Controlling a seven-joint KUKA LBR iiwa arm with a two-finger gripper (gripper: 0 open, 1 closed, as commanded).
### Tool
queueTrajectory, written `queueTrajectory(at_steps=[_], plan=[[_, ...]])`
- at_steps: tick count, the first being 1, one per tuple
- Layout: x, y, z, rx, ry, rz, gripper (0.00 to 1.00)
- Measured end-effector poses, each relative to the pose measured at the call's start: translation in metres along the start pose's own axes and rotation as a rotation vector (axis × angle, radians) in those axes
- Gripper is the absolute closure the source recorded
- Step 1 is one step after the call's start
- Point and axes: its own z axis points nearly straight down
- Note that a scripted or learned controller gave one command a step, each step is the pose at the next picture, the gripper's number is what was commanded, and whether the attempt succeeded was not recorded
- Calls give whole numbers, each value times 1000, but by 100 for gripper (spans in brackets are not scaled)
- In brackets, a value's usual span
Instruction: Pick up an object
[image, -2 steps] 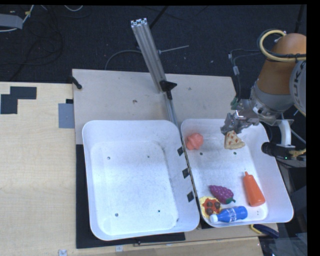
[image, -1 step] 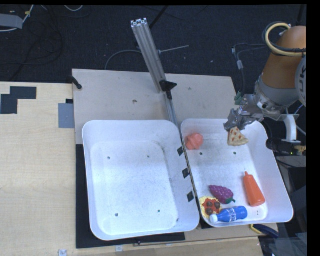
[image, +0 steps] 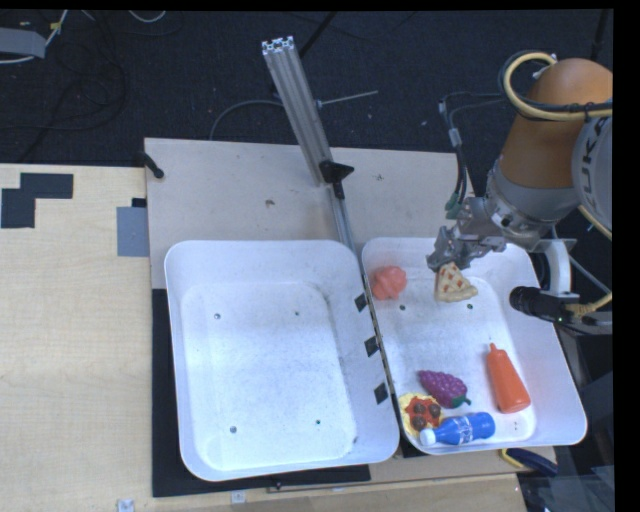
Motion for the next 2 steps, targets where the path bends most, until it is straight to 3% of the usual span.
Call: queueTrajectory(at_steps=[2], plan=[[88,-39,7,2,0,0,100]])
